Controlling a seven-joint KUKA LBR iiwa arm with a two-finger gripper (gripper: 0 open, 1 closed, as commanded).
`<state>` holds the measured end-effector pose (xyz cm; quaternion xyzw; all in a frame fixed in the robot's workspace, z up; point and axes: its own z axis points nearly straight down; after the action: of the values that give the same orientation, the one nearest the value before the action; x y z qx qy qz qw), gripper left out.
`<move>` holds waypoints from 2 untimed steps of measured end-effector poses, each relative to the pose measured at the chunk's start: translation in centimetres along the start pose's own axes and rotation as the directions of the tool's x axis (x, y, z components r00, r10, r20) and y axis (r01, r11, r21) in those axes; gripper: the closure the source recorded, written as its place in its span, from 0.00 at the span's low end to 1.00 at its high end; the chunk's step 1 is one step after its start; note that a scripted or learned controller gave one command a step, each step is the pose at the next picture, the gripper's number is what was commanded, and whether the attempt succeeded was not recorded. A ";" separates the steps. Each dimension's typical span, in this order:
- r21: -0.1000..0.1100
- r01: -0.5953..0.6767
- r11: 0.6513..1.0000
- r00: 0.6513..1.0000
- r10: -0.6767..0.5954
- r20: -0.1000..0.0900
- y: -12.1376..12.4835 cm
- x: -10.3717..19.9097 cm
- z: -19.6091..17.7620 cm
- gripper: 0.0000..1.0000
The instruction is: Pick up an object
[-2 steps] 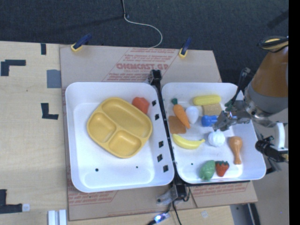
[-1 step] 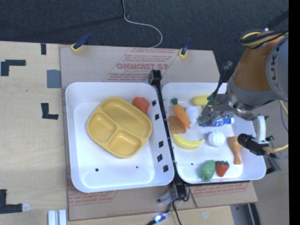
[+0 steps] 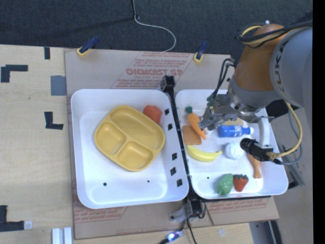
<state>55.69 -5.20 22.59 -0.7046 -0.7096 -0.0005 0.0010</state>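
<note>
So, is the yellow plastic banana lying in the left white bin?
No, the yellow plastic banana lies in the right white bin, beside the orange carrot.

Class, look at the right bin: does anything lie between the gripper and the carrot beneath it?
Nothing visible does. The gripper sits right beside the carrot in the right bin; the blue bottle and banana lie aside.

I see the arm (image 3: 284, 50): bulky rounded grey casing w/ faint dark lettering on the shell, wide orange band (image 3: 254, 65) above the wrist. Yellow & black cables loop over the top and down the side. Wrist end is dark metal hardware, gripper (image 3: 209, 120) small, grey-black, angular.
</note>
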 end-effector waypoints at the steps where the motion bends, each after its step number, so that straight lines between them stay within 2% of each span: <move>1: 0.001 0.002 1.000 1.000 -0.002 0.000 1.0 6.3 -0.4 1.00; 2: 0.002 -0.003 1.000 1.000 0.003 0.002 0.5 9.5 -0.1 1.00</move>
<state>56.12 4.27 22.70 -0.7057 -0.7085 0.0010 0.0009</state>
